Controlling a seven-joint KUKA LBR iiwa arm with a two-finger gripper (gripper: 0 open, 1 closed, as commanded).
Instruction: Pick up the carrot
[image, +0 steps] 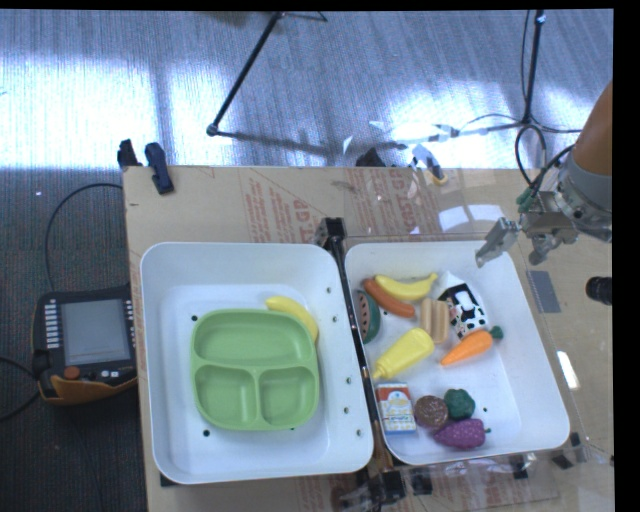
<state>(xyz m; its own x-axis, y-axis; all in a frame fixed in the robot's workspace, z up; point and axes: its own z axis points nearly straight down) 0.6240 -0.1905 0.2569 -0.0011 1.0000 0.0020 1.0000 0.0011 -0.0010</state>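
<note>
Likely light, stiff, slick plastic: carrot lies tilted in the right bin, touching the cow-print carton, so grab mid-body across its width; claw hangs spread and empty above the bin's far corner

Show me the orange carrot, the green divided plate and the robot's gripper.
orange carrot (469, 347), camera view, middle of its body
green divided plate (256, 369), camera view, central divider ridge
gripper (515, 241), camera view, midway between its fingertips
</note>
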